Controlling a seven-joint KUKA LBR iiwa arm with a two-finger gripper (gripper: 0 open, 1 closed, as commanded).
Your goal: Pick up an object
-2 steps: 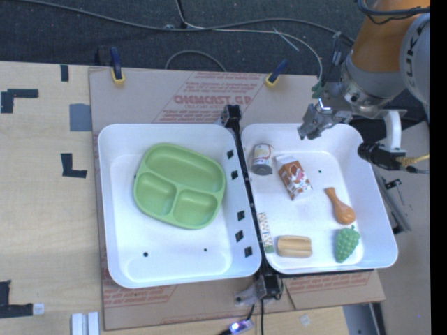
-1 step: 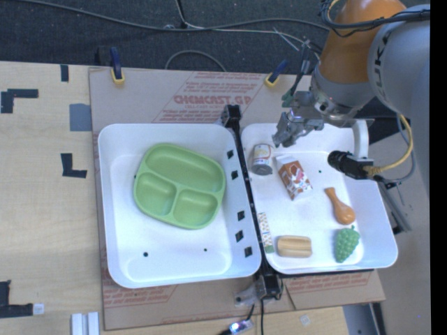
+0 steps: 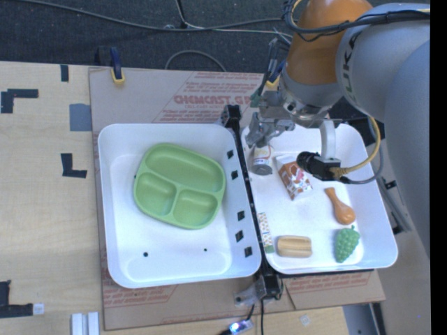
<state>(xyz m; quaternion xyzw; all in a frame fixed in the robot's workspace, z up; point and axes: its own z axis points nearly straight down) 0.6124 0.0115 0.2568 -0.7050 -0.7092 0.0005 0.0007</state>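
My gripper (image 3: pixel 260 144) hangs over the far left corner of the right bin (image 3: pixel 374 260), next to the divider between the bins. Just below it a small silver can (image 3: pixel 262 166) with a brown label stands on the bin floor; whether the two touch I cannot tell. To the right of the can lies a red and white packet (image 3: pixel 295 180). An orange drumstick (image 3: pixel 340 206), a green bunch of grapes (image 3: pixel 346 244) and a tan bread roll (image 3: pixel 293 246) lie nearer the front of that bin.
The left bin (image 3: pixel 115 187) holds a green divided plate (image 3: pixel 180 185). The grey arm with its orange band (image 3: pixel 328 26) covers the far right of the right bin. Black cables (image 3: pixel 321 166) loop beside the packet.
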